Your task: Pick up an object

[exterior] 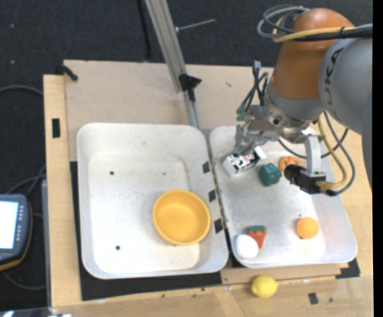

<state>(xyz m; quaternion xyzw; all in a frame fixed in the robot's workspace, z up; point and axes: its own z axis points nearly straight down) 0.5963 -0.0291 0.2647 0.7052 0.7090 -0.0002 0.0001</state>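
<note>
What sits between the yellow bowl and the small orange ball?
In the camera view, between the yellow plastic bowl and small orange ball lie a white egg-shaped object and red strawberry-like toy.

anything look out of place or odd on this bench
Yes: a small yellow lemon-shaped object lies on the brown bench board, just outside the front rim of the right white bin. The other small items sit inside that bin, and the yellow bowl sits in the left white bin.

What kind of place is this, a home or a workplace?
Most likely a robotics lab, not a home: a grey and orange arm reaches over two white bins of toy items on a bench, with a control pendant beside it.
</note>
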